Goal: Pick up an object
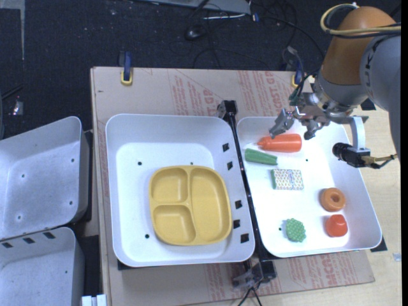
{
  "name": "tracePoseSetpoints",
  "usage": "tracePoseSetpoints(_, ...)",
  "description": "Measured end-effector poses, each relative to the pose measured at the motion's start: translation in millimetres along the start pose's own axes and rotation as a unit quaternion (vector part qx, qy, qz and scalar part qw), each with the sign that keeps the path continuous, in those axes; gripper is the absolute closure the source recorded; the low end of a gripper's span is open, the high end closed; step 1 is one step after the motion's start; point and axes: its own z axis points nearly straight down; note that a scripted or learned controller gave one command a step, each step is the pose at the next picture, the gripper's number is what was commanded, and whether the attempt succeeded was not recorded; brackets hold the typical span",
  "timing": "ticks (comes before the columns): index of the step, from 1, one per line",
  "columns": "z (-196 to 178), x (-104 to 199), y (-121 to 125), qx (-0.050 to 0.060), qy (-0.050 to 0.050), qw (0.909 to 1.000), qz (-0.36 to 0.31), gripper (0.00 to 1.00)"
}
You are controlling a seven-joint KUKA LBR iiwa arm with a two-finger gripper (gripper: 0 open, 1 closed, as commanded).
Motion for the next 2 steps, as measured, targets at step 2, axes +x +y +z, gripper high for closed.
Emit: tracePoseSetpoints(2,45.9,1.5,13.2,-0.005,-0.001,1.0000,-0.002,0.00)
